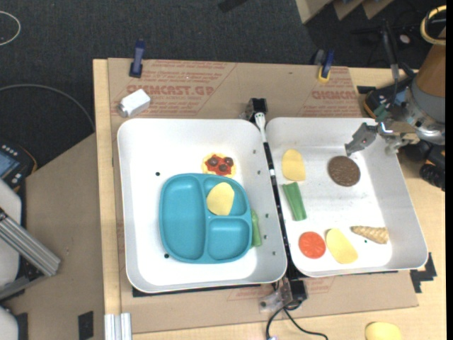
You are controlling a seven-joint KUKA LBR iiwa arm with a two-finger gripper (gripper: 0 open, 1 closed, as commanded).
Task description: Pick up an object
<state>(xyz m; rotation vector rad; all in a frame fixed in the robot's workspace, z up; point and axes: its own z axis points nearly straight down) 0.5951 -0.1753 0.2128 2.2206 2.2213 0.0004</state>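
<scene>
My gripper (374, 143) hangs over the back right corner of the right bin (396, 211), open, with nothing between its fingers. One grey finger (358, 140) points down-left, just above and right of a brown round cookie (344, 171). Also in the right bin lie a yellow piece (293, 165), a green stick (294, 200), a red tomato slice (311, 244), another yellow piece (341, 246) and a tan cone (371, 234).
The left bin (138, 190) holds a blue compartment tray (185, 218) with a yellow piece (221, 198) in it, a small pizza toy (219, 164) behind it and a green piece (255, 229) at its right edge. The arm (428, 94) comes in from the right.
</scene>
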